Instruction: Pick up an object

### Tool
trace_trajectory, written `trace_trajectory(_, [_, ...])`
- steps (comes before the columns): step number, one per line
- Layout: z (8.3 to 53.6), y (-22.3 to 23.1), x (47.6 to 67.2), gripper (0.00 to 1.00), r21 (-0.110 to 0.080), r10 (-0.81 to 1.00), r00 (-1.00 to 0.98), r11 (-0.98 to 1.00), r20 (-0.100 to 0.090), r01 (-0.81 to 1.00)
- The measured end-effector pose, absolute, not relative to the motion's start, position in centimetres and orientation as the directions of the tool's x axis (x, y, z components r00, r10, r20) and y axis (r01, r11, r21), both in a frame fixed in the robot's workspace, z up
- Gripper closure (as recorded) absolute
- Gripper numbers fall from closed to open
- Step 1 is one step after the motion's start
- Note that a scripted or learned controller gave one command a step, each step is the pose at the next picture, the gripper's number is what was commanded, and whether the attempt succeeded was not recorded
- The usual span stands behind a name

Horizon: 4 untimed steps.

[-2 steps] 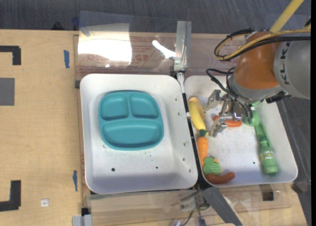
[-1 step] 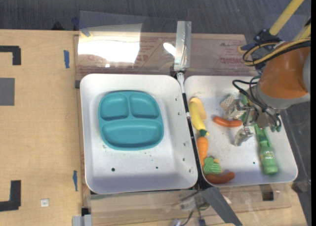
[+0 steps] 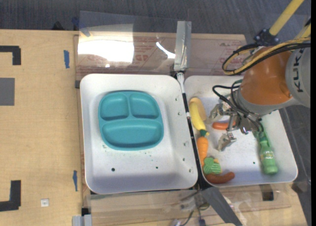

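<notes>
So nearest the camera in the right white bin (image 3: 289, 168) there's a reddish-brown toy sausage (image 3: 220, 177) touching a green leafy toy piece (image 3: 211, 164), with an orange toy carrot (image 3: 202, 146) just above it and a yellow toy banana (image 3: 197, 113) further back along the divider. A green plastic bottle (image 3: 267, 154) lies by the right wall. The gripper (image 3: 228, 128) hangs over the bin's middle, metal fingers spread apart, nothing between them. The left white bin (image 3: 94, 170) holds a teal three-compartment plastic plate (image 3: 131, 119).
</notes>
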<state>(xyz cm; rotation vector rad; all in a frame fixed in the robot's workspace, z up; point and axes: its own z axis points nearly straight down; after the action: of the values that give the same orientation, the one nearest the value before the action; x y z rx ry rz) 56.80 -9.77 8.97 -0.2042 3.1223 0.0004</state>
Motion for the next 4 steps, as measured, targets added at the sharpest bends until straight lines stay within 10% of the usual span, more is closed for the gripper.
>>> trace_trajectory(3, [9.0, -9.2, 57.3, 0.00, 0.003, 0.191, -0.982, 0.982, -0.014, 0.191])
trace_trajectory(4, [9.0, -9.5, 53.1, 0.00, 0.006, 0.521, -0.854, 0.854, -0.012, 0.521])
